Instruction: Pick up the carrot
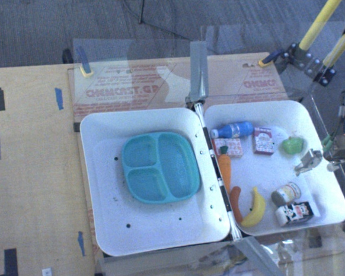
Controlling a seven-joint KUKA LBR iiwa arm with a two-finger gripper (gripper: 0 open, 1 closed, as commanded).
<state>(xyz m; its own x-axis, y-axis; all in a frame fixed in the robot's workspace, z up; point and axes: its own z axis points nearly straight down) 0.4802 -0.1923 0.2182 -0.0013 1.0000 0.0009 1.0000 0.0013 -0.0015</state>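
Carrot point(225, 167) lies against the right bin's point(329, 208) left wall, well apart from the claw point(308, 162), seemingly empty, its spread unreadable, so approach comes next.

tool point(310, 161) blurred, fingers unclear | small cartons point(263, 141) labels unreadable

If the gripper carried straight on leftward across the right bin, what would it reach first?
Probably the carrot at the right bin's left wall. The gripper sits at the bin's right side with bare floor between them; the red carton lies just above that line. Height is unclear.
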